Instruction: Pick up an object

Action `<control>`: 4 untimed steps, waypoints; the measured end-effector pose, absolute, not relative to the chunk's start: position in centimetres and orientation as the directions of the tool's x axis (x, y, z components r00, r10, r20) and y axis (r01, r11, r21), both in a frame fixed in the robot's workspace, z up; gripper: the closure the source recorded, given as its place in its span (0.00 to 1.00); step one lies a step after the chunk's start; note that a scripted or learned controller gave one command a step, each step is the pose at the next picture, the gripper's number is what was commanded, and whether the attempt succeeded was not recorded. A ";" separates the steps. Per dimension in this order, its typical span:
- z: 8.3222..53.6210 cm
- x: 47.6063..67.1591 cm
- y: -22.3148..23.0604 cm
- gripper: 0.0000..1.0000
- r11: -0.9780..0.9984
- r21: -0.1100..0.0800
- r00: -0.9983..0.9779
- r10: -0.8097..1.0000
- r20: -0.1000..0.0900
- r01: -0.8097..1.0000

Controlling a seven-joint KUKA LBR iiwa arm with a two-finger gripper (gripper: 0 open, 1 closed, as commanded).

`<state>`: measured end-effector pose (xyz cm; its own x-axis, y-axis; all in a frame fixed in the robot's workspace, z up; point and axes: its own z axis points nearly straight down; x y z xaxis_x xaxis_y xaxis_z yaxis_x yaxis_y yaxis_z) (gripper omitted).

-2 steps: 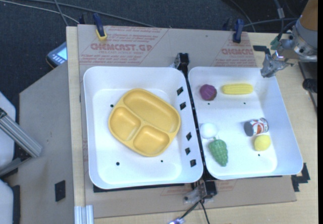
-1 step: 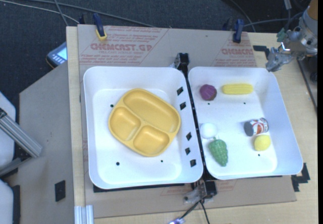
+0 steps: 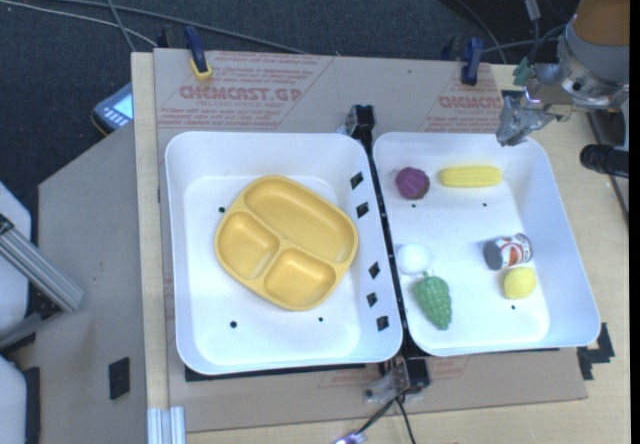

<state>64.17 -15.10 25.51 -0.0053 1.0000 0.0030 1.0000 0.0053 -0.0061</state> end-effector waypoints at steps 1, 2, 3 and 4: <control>25.9 64.3 -9.6 1.00 0.006 -0.006 -0.006 1.000 0.003 1.000; 25.7 64.7 -5.0 1.00 0.006 -0.006 -0.006 1.000 0.003 1.000; 25.0 63.8 0.7 1.00 0.006 -0.008 -0.006 1.000 0.002 1.000; 22.9 64.3 6.3 1.00 0.006 -0.009 -0.006 1.000 0.002 1.000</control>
